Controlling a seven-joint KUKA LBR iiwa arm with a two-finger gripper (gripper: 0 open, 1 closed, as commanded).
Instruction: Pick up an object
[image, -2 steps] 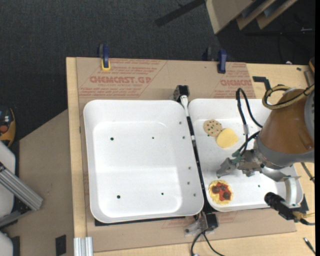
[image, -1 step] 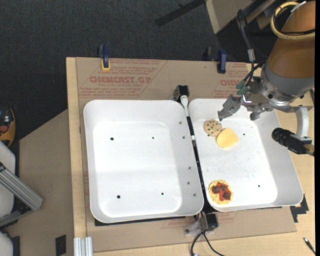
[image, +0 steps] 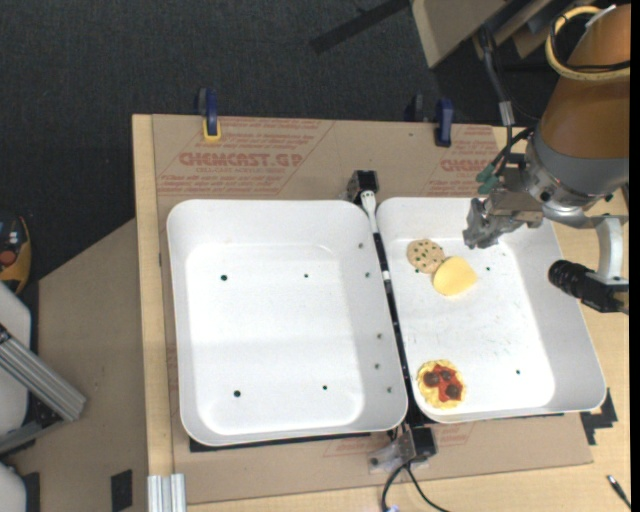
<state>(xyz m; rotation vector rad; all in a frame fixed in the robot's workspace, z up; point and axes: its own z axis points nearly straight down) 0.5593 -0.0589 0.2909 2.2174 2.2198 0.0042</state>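
Claw (image: 482, 236) positioned over the right bin (image: 560, 380), upper area; whether open or closed cannot be determined, and nothing is seen in its hold. Cookie (image: 425, 255) and yellow piece (image: 454, 277) lie just beside it. Small pizza (image: 441, 383) lies near the bin's front edge. Left bin (image: 200, 330) adjoins on the worktop (image: 150, 180).

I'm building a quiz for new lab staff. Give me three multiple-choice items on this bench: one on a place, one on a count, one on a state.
1. Where is the cookie?
A. left bin
B. right bin
C. on the bench

2. How many food items lie in the bins?
A. one
B. three
C. five

3. The gripper is:
A. above the right bin's far end
B. over the left bin
C. off the bench

Answers:
1 B, it lies beside the yellow piece.
2 B, cookie, yellow piece, small pizza.
3 A, just right of the cookie.
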